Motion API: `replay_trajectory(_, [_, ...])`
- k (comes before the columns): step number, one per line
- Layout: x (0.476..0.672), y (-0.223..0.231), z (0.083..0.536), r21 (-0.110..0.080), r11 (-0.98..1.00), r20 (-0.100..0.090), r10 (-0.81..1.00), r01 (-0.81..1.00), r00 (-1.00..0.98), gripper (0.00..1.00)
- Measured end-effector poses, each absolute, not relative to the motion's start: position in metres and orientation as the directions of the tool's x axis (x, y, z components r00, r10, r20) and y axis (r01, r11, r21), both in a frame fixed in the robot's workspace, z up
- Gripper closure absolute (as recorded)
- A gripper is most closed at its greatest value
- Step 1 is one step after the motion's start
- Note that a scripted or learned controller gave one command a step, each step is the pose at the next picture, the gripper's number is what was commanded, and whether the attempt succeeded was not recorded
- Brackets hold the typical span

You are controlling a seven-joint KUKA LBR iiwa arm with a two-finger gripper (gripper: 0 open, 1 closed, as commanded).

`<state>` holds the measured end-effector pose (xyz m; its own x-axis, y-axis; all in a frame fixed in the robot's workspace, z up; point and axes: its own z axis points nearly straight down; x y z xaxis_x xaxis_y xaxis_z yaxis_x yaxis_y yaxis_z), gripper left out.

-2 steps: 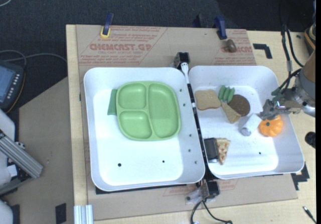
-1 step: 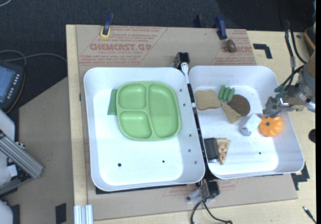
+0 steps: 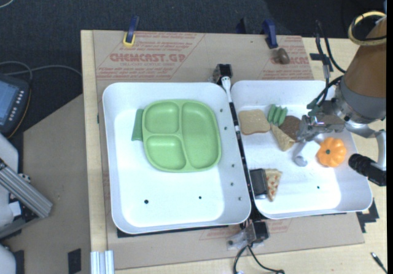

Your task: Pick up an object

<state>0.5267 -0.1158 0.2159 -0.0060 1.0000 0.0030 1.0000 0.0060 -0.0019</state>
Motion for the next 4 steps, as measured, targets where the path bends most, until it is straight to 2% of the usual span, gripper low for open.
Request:
replay_trajectory(1, [0.54, -0.068, 0.213, 0.0, 0.005, 0.001, 1.0, 1.0, -0.005, 1.0])
replay_trajectory(2, [0.532, -0.011, 0.222, -0.001, 0.007, 0.004, 1.0, 1.0, -0.007, 1.0])
replay_trajectory(3, [0.541, -0.023, 0.228, 0.003, 0.0, -0.001, 1.0, 1.0, 0.0, 1.0])
replay_trajectory(4, [0.541, -0.016, 0.235, 0.003, 0.002, 0.0, 1.0, 1.0, -0.002, 1.0])
